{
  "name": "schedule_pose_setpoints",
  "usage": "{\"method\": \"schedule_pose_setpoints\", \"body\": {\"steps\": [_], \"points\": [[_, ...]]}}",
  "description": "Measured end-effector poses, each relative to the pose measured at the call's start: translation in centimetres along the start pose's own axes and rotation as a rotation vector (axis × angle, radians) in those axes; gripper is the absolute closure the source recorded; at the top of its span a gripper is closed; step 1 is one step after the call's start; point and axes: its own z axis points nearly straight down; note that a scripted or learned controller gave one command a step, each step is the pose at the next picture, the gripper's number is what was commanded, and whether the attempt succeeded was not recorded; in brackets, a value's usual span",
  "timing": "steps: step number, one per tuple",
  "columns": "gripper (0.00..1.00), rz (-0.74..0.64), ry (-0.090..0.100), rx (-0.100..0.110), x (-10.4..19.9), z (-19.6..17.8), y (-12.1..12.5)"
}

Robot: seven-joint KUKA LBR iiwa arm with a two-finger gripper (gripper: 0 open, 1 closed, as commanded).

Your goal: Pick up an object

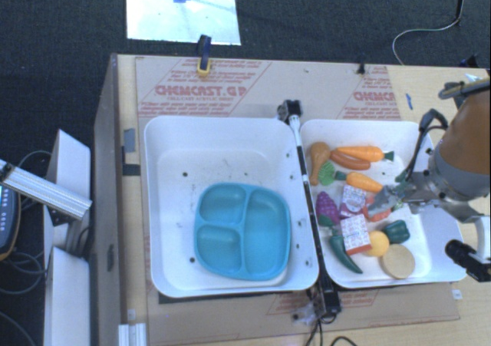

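The right bin (406, 133) holds several toy foods. Among them are an orange carrot (357, 156), a tan pear-like piece (317, 157), a purple eggplant (327, 207), two red-and-white cartons (354, 233), a yellow lemon (377, 243), a dark green pepper (397, 230) and a tan round disc (398, 261). My gripper (385, 200) reaches in from the right, low over the middle of this pile. It sits just above a small red piece (378, 215), next to the upper carton (353, 198). Nothing can be seen held in it.
The left bin (176, 145) holds a blue sectioned plate (243, 232). A black-and-white divider rail (301, 160) runs between the bins. The arm's orange band (468, 137) and cables (420, 145) hang over the right bin's right side. A green chili (343, 253) lies near the front wall.
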Motion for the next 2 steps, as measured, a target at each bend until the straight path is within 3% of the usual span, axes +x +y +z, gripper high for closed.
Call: {"method": "schedule_pose_setpoints", "body": {"steps": [1,2], "points": [[0.0,0.0,0.0,-0.008,-0.7,10.9,4.1],[1.0,0.001,-0.004,-0.015,-0.9,9.7,4.3]]}}
